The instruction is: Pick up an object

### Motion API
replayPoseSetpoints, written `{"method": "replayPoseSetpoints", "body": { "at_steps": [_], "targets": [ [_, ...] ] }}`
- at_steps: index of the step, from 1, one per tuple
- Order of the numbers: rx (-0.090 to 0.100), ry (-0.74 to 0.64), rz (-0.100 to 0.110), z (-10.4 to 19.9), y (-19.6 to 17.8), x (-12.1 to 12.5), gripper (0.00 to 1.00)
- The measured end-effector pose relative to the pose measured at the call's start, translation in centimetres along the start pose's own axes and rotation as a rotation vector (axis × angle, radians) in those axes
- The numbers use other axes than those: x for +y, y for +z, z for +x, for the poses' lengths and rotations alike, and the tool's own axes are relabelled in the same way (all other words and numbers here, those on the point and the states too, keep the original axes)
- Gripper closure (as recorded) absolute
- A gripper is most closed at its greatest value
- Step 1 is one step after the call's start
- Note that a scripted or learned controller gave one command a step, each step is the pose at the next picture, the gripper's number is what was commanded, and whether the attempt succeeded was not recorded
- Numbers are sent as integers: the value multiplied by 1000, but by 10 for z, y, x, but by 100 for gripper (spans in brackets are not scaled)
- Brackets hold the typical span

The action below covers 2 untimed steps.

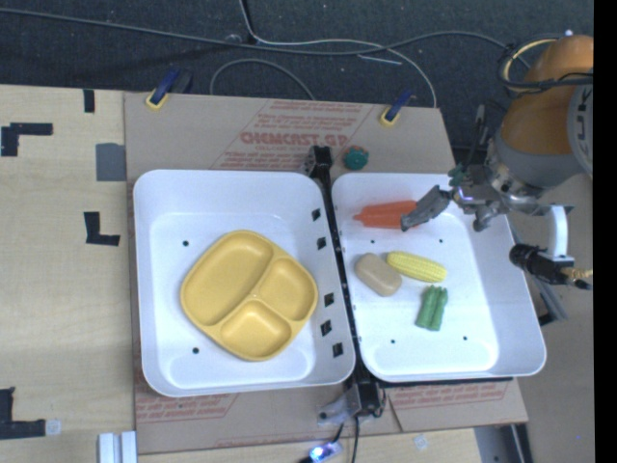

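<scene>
Two fingers of the gripper (416,218) reach over the carrot (384,214); I cannot tell their gap or any hold. It lies at the right bin's (511,355) far edge, probably light, stiff, slick: grip mid-body, across its width.

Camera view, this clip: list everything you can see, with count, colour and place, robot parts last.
Bins: 2, white, side by side on the bench, left bin and right bin.
Divided plate: 1, yellow, three compartments, in the left bin.
Carrot: 1, orange, far side of the right bin, by the gripper's tip.
Corn cob: 1, yellow, middle of the right bin.
Tan oval piece: 1, beige, just left of the corn.
Green vegetable: 1, green, near side of the right bin, below the corn.
Small teal object: 1, on the cardboard beyond the bins.
Clips: 2, blue and yellow, on the cardboard's far edge.
Cables: several, dark, over the far floor.
Arm: 1, grey and orange, at right.
Gripper: 1, dark, over the carrot's right end.
</scene>
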<state>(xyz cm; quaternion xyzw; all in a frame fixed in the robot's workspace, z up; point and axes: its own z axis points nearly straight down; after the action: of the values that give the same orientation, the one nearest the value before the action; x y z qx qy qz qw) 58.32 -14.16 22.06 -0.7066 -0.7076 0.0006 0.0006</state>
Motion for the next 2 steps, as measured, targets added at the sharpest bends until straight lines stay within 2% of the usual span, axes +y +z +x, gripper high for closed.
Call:
{"method": "replayPoseSetpoints", "body": {
  "at_steps": [1, 2],
  "targets": [
    [0, 0, 6, 8, 55, -9, 0],
    [1, 2, 3, 8, 118, -6, 0]
  ]
}}
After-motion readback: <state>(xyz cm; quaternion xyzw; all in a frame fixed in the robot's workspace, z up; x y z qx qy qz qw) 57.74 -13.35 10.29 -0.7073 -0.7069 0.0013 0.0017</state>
